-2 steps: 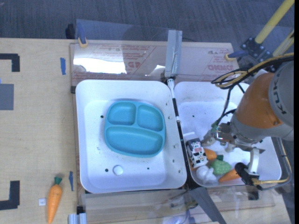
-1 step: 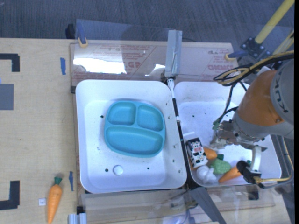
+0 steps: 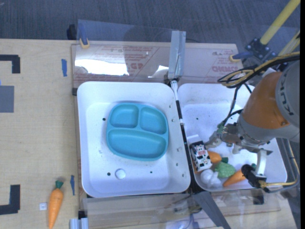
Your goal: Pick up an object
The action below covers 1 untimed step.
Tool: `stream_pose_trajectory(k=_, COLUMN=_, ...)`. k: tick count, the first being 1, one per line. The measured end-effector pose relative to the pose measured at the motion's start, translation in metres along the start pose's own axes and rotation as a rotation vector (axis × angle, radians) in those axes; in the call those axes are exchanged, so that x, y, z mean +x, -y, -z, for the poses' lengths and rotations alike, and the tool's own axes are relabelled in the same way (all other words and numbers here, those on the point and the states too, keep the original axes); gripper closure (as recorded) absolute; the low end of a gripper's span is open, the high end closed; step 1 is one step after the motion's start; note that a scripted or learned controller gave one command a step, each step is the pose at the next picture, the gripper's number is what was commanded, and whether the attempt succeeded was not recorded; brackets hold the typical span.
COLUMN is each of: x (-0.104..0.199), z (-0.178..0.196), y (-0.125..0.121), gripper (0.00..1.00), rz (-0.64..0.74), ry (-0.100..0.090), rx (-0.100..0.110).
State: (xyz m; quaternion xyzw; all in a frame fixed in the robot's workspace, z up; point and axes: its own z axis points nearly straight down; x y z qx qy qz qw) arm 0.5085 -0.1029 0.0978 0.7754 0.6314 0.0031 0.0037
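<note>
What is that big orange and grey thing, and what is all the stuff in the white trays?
That is a robot arm, reaching in from the right. Its job is to pick something up. One camera took this picture. It is fixed above the bench and looks down at a slant. The left bin holds a blue plate with three sections. The right bin holds a little pile of toys, some orange and one green, and the arm's end is right above them. A toy carrot lies outside the bins, on the bench. I cannot tell whether the arm has caught anything.
</note>
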Motion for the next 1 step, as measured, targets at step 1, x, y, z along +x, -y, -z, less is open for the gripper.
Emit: stream_pose_trajectory(k=1, x=-0.004, z=-0.0098, y=0.0229, gripper=0.0, rz=0.126, ry=0.002, rx=-0.003)
